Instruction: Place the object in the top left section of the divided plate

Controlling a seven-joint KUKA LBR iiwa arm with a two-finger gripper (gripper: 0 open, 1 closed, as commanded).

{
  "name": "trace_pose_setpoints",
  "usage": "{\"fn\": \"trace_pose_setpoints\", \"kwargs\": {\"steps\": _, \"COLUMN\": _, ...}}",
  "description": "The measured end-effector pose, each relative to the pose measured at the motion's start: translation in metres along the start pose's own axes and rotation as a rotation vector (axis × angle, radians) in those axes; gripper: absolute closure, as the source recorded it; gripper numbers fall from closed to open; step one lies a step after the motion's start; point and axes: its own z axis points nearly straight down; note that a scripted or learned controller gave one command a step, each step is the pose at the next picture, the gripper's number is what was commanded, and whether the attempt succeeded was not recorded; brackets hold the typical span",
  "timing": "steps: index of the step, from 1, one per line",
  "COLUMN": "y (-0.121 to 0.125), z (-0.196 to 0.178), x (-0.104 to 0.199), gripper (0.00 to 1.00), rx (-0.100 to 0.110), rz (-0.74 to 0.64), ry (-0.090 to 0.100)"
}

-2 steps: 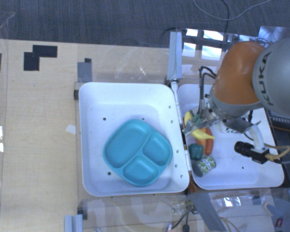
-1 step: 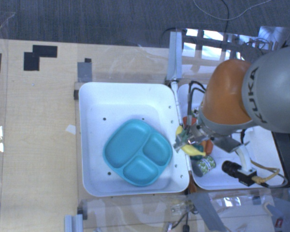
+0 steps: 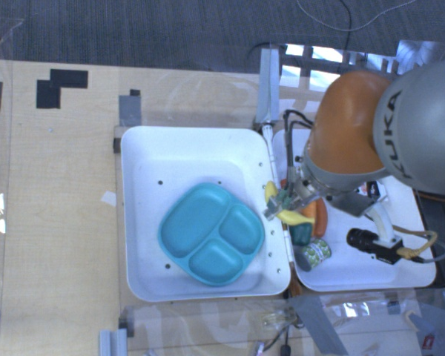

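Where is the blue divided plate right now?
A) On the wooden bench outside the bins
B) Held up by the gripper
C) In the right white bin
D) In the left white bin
D: the blue divided plate lies flat on the floor of the left white bin, apart from the gripper.

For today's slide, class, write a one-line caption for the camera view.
The arm's hand at the bins' shared edge, against a yellow banana-like object; the blue divided plate waits in the left bin.
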Motion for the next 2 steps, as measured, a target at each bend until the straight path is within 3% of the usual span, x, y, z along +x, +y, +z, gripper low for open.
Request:
{"fn": "trace_pose_setpoints", "kwargs": {"steps": 1, "y": 0.000, "z": 0.000, "x": 0.000, "gripper": 0.00, "rx": 0.000, "rz": 0.000, "ry": 0.000}}
{"fn": "trace_pose_setpoints", "kwargs": {"steps": 2, "y": -0.008, "z": -0.019, "x": -0.062, "gripper": 0.00, "rx": -0.002, "rz": -0.074, "ry": -0.002}}
